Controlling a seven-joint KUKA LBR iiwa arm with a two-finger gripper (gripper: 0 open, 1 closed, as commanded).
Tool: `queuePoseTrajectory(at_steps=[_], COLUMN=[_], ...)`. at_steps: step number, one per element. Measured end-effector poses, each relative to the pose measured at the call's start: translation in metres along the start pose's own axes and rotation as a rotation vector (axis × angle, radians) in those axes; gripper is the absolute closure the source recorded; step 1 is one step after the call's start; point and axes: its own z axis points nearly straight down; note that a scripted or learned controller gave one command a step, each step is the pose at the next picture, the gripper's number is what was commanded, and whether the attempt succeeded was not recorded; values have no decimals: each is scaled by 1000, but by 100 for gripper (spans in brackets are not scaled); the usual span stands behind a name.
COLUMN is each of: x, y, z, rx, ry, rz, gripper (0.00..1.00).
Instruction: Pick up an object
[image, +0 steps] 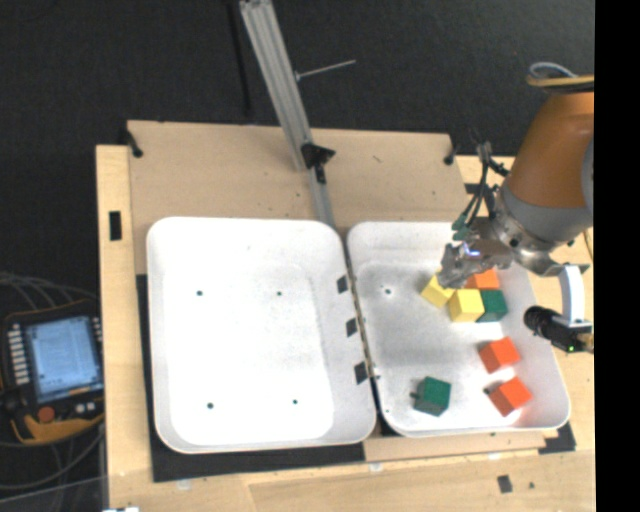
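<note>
Below, wooden bench (240, 170) bears white bins (250, 330).

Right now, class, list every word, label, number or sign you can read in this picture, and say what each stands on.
No text can be read.
The handheld screen left of the bench glows with lines too small and blurred to read.
The white bins and coloured blocks carry no visible lettering.

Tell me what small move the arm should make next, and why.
Probably lower the pincer slightly onto the yellow block just below it. It hangs over the cluster's upper left edge, and that block's left side faces bare bin floor.
</note>
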Motion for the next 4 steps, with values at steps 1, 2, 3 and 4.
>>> queuePoseTrajectory(at_steps=[1, 2, 3, 4], x=[43, 100, 158, 202], y=[5, 7, 14, 14], z=[-1, -2, 1, 17], rx=[2, 2, 1, 5], ry=[1, 2, 2, 0], rz=[0, -1, -1, 1], gripper=[100, 100, 100, 100])
